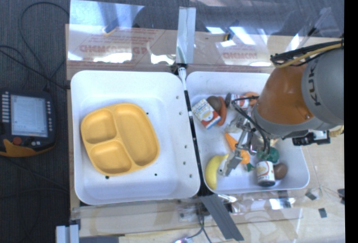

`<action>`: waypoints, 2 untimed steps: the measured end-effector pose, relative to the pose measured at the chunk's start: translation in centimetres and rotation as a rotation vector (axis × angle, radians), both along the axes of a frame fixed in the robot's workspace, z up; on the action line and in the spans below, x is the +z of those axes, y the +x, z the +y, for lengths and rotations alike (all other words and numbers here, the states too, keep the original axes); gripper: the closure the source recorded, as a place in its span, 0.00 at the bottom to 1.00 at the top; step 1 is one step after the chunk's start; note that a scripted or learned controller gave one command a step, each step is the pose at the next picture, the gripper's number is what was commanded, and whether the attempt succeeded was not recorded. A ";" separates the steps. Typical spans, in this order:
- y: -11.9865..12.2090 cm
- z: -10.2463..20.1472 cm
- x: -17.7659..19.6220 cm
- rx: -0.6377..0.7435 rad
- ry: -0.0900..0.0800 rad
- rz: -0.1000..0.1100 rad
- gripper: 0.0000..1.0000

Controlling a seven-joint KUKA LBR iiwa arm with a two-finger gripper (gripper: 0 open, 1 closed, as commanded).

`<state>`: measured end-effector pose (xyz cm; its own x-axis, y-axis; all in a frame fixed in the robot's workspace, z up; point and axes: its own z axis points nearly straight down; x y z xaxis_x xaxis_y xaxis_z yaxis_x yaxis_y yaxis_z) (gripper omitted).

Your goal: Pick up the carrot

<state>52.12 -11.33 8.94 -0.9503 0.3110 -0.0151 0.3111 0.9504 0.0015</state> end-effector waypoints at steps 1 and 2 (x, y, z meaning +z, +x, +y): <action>0.4 0.0 1.3 0.001 -0.004 -0.010 1.00; -0.3 1.8 5.3 -0.259 0.004 0.012 1.00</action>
